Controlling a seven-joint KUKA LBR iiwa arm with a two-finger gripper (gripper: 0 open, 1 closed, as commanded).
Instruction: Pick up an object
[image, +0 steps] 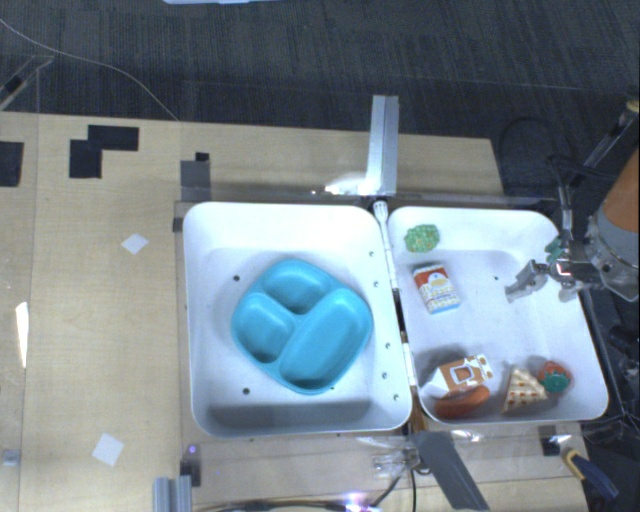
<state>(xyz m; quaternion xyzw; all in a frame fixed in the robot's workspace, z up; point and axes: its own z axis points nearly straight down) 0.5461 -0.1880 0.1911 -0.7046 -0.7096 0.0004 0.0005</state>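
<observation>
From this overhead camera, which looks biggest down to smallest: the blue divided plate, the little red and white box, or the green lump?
1. Blue divided plate, by far.
2. Red and white box.
3. Green lump, only slightly smaller than the box.

bench (90, 330): pale wood-grain, matt | bins (210, 300): smooth white plastic, faint sheen | divided plate (300, 325): blue plastic, glossy | upright post (384, 145): brushed metal | floor (300, 50): dark, ribbed weave, like carpet | gripper (535, 275): grey metal

The arm (622, 225) is cut off by the right edge, and the gripper (530, 278) over the right bin's (500, 240) right rim is too small to read.
</observation>
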